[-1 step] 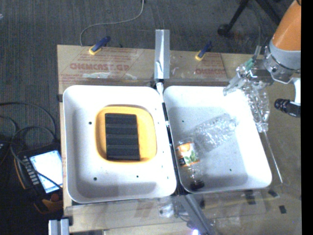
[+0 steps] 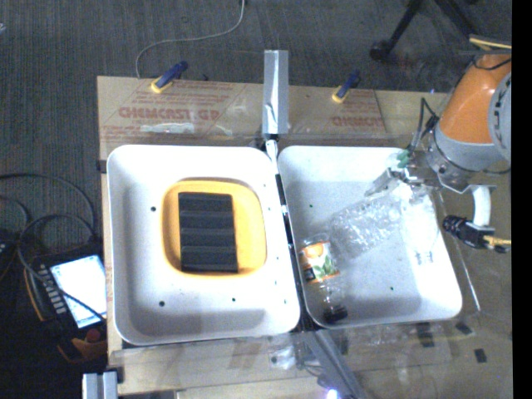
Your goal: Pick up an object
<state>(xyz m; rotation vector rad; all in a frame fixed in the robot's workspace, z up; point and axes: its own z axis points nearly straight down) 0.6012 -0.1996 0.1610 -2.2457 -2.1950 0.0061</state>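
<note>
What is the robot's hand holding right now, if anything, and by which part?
It cannot be told. The hand is at the upper right of the right bin, over one end of the clear plastic bottle, but no grip on it is visible.

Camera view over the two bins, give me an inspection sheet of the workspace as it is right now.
Surface: two white bins, left bin and right bin, side by side on a board.
Job's things: yellow and black block in left bin; clear plastic bottle and small orange-labelled bottle in right bin.
Clutter: two blue and yellow clamps on the board's far edge.
Grippers: gripper over the right bin's far right corner, beside the clear bottle's end; fingers unclear.
Cables: thin wire on the floor.
Surroundings: lit tablet lower left.
</note>
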